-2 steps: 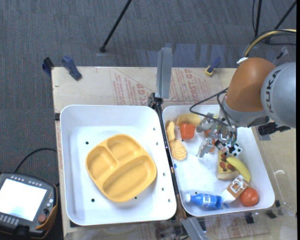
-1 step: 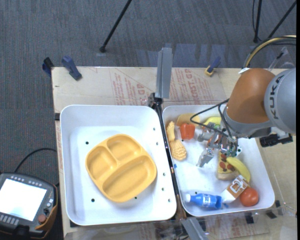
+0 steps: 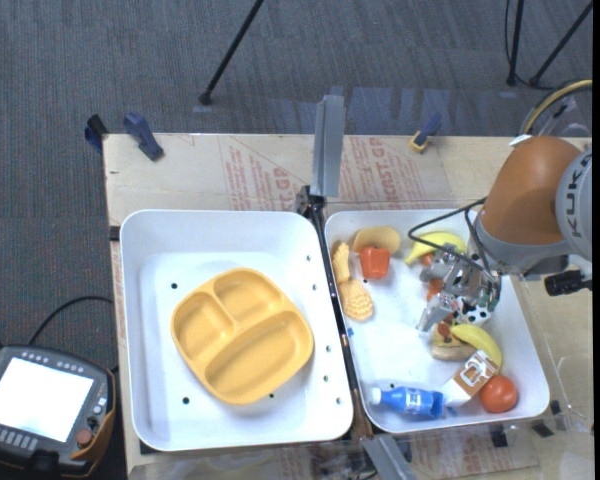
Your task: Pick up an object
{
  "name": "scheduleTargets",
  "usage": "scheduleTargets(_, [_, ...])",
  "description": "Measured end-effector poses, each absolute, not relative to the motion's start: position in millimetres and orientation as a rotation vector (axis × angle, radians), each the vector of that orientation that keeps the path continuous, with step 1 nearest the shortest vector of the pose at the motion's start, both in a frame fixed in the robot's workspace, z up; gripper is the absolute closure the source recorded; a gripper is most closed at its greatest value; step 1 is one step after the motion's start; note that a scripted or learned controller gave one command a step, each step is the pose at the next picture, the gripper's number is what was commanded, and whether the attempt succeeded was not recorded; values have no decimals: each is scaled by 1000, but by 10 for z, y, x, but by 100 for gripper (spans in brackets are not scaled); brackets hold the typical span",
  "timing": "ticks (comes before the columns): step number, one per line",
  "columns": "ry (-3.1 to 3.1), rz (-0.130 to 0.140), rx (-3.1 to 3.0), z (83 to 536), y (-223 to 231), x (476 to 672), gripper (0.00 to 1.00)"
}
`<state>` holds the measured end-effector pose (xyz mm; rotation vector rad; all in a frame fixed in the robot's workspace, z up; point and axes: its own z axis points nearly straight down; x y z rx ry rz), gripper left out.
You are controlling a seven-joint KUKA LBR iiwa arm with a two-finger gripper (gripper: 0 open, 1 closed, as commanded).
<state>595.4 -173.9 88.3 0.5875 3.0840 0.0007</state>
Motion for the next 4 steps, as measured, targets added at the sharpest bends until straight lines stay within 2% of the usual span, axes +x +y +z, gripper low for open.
scheduleTargets(1, [3084,2,594,880,-1701,5948,0])
scheduleTargets(2, [3018,1,865,881,-1968,6224,0])
scheduleTargets(3, [2951,2,1072,882,-1742,6361,0])
scheduleTargets(4, [2914,15,1178,898,-2033,6343,0])
